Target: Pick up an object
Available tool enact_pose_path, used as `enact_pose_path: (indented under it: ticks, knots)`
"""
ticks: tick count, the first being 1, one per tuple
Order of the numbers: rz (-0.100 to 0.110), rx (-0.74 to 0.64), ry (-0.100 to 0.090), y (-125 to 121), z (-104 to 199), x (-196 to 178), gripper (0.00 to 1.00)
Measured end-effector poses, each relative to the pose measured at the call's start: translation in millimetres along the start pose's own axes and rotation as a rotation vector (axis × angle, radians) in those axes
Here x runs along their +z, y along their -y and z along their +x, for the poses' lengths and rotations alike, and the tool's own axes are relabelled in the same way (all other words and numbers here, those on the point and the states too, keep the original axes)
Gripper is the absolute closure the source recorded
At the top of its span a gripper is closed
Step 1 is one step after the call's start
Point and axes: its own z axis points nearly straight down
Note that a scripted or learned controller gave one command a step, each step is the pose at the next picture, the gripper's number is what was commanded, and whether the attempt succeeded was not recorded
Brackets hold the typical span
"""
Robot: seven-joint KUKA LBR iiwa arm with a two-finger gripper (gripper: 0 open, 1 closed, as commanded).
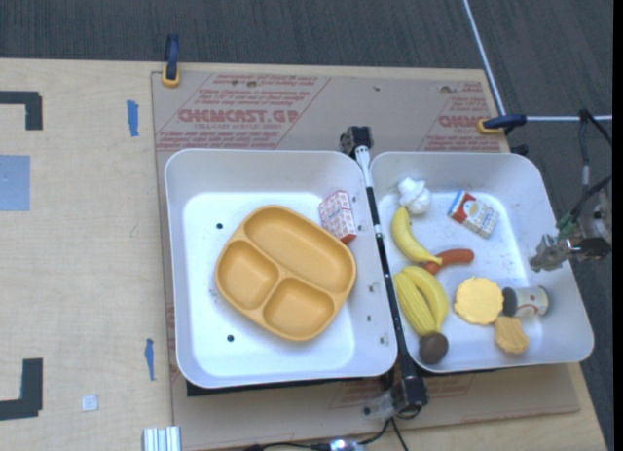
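The gripper (553, 252) hangs at the right bin's (560, 207) right rim, and whether it is spread or closed I cannot tell; nothing shows in its grasp. In that bin: a banana (407, 236), a white garlic bulb (414, 194), a small carton (473, 212), a sausage (452, 259), a banana bunch (421, 299), a yellow disc (479, 301), a brown ball (433, 347). In the left bin (195, 244), a yellow divided plate (284, 273) lies beside a small red-patterned box (337, 214).

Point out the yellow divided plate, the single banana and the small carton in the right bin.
yellow divided plate (284, 272): camera view, its centre ridge.
single banana (408, 237): camera view, mid-curve.
small carton (473, 213): camera view, its printed face.
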Motion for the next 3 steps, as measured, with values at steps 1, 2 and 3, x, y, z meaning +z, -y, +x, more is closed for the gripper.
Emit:
enact_pose_path:
  ticks: [1,2,3]
  knots:
    - [0.004,-0.002,-0.005,9,84,-14,1.0]
    - [0.004,-0.002,-0.004,9,84,-14,0.0]
    - [-0.003,-0.002,-0.002,-49,105,91,0.0]
